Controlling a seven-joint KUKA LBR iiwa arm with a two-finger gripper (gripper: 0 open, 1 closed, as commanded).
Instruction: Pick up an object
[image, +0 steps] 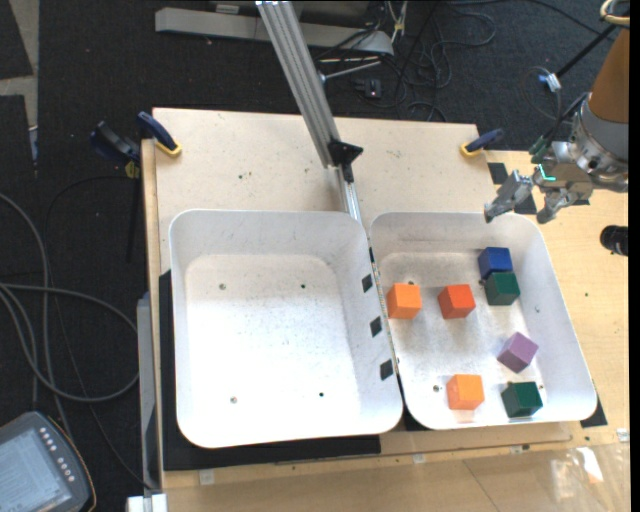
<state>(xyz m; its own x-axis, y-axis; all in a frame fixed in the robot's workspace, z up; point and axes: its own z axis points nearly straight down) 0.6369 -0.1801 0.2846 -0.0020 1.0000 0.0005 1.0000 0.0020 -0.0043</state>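
Two shallow white bins sit side by side on a pale bench (260, 160), meeting at a common edge near the middle. The left bin (200, 250) offers a broad bare floor with rounded rims on all sides. The right bin (560, 300) holds seven blocks: a blue block (494, 260) touching a dark green block (502, 288) near the far right wall; two orange blocks, one (405, 299) just beside the shared edge and one (456, 300) to its right, apart from each other; a purple block (518, 351) near the right rim; and, along the near rim, an orange block (465, 391) and a second dark green block (521, 398). Open floor lies at the far left corner of this bin and between the two rows of blocks. The gripper (527, 205) hangs above the far right corner of the right bin, over its rim, its fingers spread apart and holding nothing, clear of every block.
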